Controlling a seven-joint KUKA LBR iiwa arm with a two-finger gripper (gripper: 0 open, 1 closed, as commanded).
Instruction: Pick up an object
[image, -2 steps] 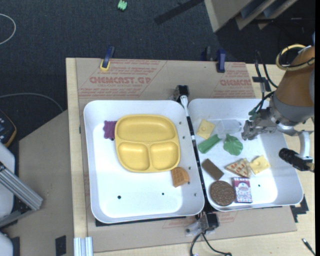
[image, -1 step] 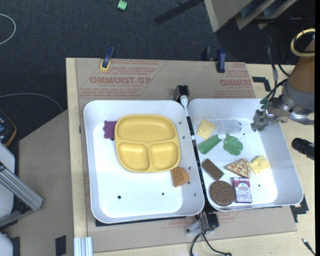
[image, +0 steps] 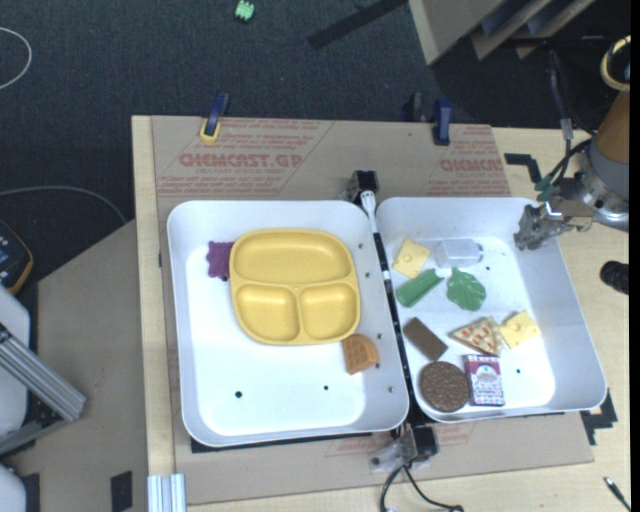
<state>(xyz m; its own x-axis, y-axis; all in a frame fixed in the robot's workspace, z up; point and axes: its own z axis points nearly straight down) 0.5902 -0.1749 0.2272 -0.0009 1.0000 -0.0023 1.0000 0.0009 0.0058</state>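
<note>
down at the near edge of the right bin (image: 585, 330) sit the round brown cookie (image: 444, 385) and, touching it on the right, the small red carton (image: 485, 380), and either looks like a fair thing to lift. from them outward: a pizza slice (image: 477, 334) and a yellow cheese wedge (image: 518, 328) just behind the carton, a dark chocolate bar (image: 424, 339) toward the wall shared with the left bin (image: 190, 300), then a green pod (image: 418, 288), a green leaf (image: 466, 291), another cheese block (image: 411, 258) and a clear plastic piece (image: 459, 251) nearer the far edge. the gripper (image: 531, 228) hovers over the far right corner of that bin, with the wrist reaching in from the right; it carries nothing i can see, and from this angle i cannot tell how it is set. the nearest pieces to it are the clear plastic and the leaf, a little toward the shared wall; the cookie and carton are well apart from it, across the bin. to do this well, i'd judge it should pick a piece with bare floor around it, such as the leaf or the cheese wedge, centre over it, come straight down and close across the narrow side, since the crowded pieces at the near edge could get nudged. over in the left bin a yellow divided tray (image: 296, 285) covers a purple thing (image: 219, 259), with a brown bread piece (image: 359, 353) at its near right corner.
</note>
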